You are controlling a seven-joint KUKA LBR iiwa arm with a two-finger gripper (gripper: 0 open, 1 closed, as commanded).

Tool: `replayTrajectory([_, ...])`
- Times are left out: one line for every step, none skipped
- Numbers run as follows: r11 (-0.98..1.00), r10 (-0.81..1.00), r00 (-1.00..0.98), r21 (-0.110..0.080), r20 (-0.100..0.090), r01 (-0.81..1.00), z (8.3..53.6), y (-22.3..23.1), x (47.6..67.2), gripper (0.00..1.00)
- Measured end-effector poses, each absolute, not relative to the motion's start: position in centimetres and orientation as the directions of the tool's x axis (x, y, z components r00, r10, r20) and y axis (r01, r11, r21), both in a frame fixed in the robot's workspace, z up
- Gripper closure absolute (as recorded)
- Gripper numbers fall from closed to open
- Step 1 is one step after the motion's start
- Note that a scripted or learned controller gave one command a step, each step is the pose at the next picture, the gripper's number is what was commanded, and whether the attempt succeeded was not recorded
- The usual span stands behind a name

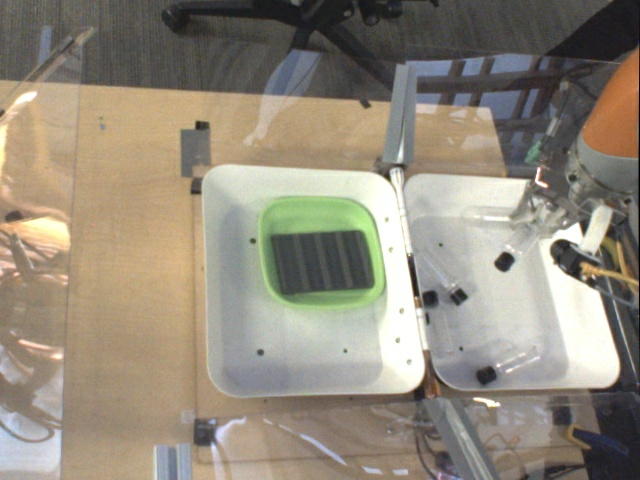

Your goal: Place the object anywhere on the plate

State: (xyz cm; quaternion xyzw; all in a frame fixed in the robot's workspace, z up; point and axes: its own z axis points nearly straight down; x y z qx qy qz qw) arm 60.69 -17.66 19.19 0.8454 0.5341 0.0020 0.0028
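A green plate (322, 218) with a dark ribbed insert (322, 263) lies in the left white bin (230, 308). In the right bin (570, 348) lie several clear tubes with black caps. One tube (513, 246) sits slanted with its black cap (504, 261) at its lower end, and its upper end reaches up to my gripper (533, 214). The gripper hangs over the right bin's upper right part, far from the plate. Whether that tube is in its grasp is too unclear to say.
Another capped tube (510, 361) lies near the right bin's front edge. Two small black-capped pieces (430, 296) (458, 294) sit close to the divider. A faint clear tube (480, 214) lies at the back. A metal post (400, 118) stands behind the bins.
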Motion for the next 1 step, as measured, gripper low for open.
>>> replayTrajectory([-0.430,0.903,0.430,0.007,0.000,0.903,19.20,-17.66,60.69,0.00])
